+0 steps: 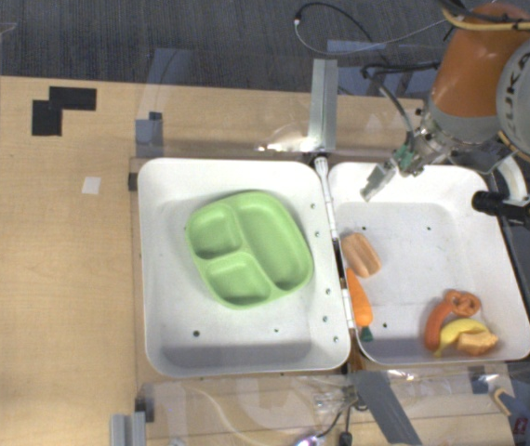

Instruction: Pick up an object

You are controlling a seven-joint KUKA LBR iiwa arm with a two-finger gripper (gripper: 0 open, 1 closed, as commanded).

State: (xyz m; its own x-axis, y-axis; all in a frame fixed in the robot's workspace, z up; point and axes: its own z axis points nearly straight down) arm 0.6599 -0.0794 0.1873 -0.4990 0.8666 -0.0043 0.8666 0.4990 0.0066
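Observation:
My gripper [375, 186] hangs over the far left corner of the right bin [432, 221], slanting down to the left from the orange-banded wrist [474, 63]. I see nothing in it. Below it, by the bin's left wall, lies a tan hot-dog-like piece [362, 254], and an orange carrot [360, 303] lies just in front of that. In the near right corner a red-orange ring-shaped piece [460, 302], a yellow banana [456, 333] and a tan chunk [480, 343] lie huddled together.
A green divided plate [246, 247] lies in the middle of the left bin [167, 333]. A metal post [324, 100] stands behind the divider between the bins. A black cable [339, 21] loops toward the arm at the back.

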